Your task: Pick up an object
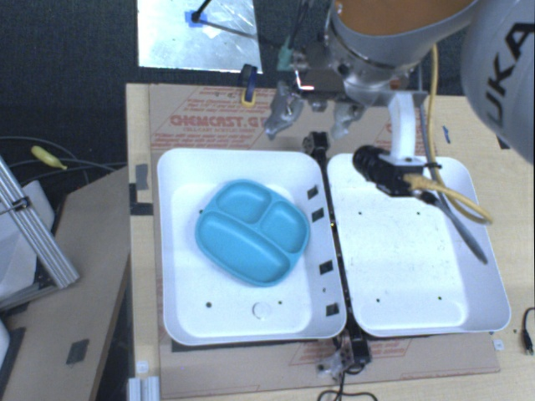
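My pincer (pixel 311 124) hangs above the far rim of the bins, its two metal fingers (pixel 278 117) apart and gripping nothing. The one thing to pick is the sky-blue plastic plate with three compartments (pixel 252 230), lying flat in the middle of the left white bin (pixel 188 307), well apart from me. I judge the plate the trouble: it is broad, shallow and smooth, so my fingers could slide off its rim, or press one edge down and tip it. The right white bin (pixel 418 307) sits touching its neighbour on a cardboard sheet (pixel 209 119) over the table (pixel 100 215), with dark carpet (pixel 58 57) beyond.
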Tool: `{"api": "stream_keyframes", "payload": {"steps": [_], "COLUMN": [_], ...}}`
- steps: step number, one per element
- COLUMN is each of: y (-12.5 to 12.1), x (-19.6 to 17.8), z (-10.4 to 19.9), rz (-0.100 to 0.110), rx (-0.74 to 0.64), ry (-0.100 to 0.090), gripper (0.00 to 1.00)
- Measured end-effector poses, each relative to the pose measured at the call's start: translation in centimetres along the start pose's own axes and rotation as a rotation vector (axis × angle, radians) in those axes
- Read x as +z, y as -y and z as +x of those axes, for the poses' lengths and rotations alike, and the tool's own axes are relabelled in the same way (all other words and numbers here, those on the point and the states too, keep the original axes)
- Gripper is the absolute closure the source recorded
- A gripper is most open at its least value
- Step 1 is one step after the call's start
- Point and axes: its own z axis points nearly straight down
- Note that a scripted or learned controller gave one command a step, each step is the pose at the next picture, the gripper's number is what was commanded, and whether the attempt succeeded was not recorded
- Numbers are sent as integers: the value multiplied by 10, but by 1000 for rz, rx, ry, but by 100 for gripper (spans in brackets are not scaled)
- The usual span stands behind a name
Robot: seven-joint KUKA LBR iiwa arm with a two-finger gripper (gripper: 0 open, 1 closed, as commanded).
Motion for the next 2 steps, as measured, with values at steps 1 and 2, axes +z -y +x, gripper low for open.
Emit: {"api": "stream_keyframes", "payload": {"steps": [1,2], "y": [29,54], "x": [-7,-67], "z": [69,64], "rz": [12,7], "rx": [-5,0], "ry": [0,0], "gripper": [0,0]}}
